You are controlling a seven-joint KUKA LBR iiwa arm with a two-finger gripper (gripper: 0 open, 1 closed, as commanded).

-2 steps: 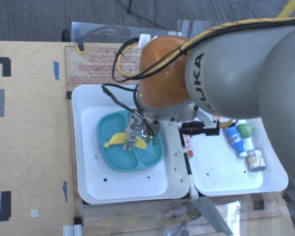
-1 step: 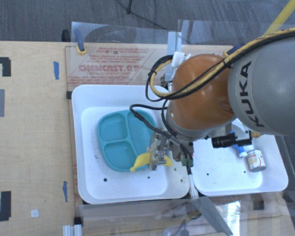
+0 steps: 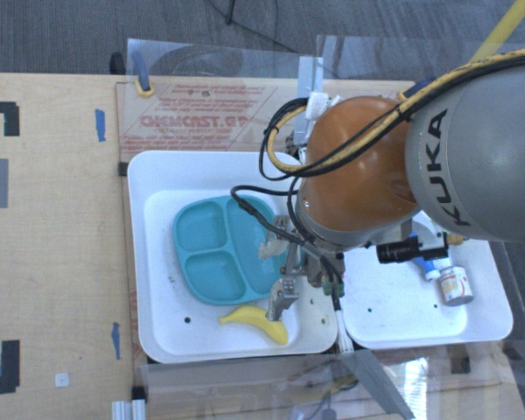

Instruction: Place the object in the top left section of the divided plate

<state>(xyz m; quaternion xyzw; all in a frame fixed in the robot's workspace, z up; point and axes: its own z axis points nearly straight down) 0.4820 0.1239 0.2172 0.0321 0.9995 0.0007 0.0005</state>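
Observation:
A teal divided plate (image 3: 212,254) lies in the left bin (image 3: 141,261), with three sections showing and its right edge under the arm. A yellow banana (image 3: 259,322) rests on the bin floor just in front of the plate. My gripper (image 3: 306,299) hangs over the bin's right side, past the plate's right rim and just above and right of the banana. It is open; its fingers (image 3: 280,301) stand apart with bare bin floor between them. The large orange wrist hides the plate's far right part.
The right bin (image 3: 402,315) holds a small white bottle with a label (image 3: 456,285) and a blue-capped item (image 3: 428,268) at its right side. A cardboard sheet (image 3: 201,116) lies behind the left bin. Cables loop over the wrist.

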